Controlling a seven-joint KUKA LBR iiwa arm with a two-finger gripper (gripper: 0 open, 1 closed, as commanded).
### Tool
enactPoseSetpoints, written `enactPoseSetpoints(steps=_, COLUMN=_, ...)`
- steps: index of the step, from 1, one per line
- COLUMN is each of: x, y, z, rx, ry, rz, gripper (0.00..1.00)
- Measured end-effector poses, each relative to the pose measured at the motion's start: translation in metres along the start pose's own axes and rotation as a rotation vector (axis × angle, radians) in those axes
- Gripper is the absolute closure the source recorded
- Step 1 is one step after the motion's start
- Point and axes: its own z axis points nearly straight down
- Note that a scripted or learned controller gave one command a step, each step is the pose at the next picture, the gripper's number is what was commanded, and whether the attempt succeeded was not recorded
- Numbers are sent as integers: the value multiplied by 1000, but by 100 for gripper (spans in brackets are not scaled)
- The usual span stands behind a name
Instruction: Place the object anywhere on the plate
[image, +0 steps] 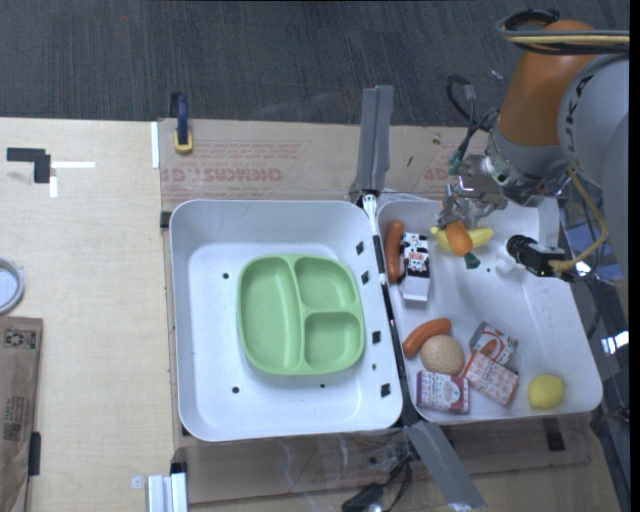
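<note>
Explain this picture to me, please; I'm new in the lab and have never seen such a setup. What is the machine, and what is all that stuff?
The camera hangs above a bench and looks down at a slant. At the right is a robot arm, grey with an orange band. Its gripper hangs over the right bin, with a small orange carrot-like toy between its fingers. That bin also contains toy food: a sausage, a beige ball, a lemon, a milk carton and small packets. The left bin holds a green plate with three compartments, which is where the toy should go.
</note>
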Motion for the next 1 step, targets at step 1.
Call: enactPoseSetpoints(steps=1, x=67, y=1, z=0, rx=0, ry=1, rz=-158, gripper=100)
